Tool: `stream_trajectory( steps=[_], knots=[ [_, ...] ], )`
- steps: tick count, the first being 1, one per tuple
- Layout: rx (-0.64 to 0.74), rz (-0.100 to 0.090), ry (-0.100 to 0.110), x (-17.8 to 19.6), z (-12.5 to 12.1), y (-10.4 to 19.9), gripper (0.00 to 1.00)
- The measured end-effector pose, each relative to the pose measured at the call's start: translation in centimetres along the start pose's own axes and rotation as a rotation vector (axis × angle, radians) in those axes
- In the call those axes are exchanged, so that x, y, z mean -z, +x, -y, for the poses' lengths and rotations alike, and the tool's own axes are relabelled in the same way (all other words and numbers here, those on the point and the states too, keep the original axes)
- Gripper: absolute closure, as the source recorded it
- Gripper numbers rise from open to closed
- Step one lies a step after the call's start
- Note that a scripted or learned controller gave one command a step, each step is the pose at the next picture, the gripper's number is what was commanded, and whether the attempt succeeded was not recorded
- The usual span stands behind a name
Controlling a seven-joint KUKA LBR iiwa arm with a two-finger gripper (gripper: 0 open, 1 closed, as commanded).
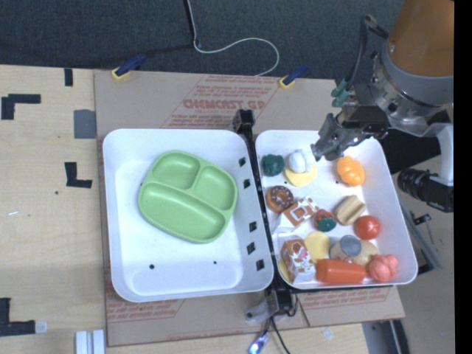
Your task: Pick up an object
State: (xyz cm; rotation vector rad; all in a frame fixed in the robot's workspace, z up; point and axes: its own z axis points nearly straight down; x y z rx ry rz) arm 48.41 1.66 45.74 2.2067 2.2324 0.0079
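Two shallow white bins side by side on a cardboard-covered bench: left bin [125, 271], right bin [394, 198]

In the left bin, a green divided plate [188, 195], lying flat, tilted toward the upper left corner

In the right bin, a crowd of toy foods: dark green piece [272, 164] and white-and-yellow piece [299, 168] near the top left; orange fruit [350, 171] at upper right; chocolate doughnut [279, 197] below the green piece; red tomato [366, 227] by the right wall; long orange-red carrot [341, 272] along the bottom, pink piece [383, 266] just beside its right end

Gripper [327, 147] hanging over the top of the right bin, between the white-and-yellow piece and the orange fruit, nothing seen between the fingers; open or closed, cannot tell
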Motion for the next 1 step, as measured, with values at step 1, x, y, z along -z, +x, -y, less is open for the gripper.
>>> stream_trajectory(
  steps=[1],
  knots=[
    [-0.003, 0.001, 0.006, 0.09, -0.01, 6.46, 1.00]
  ],
)
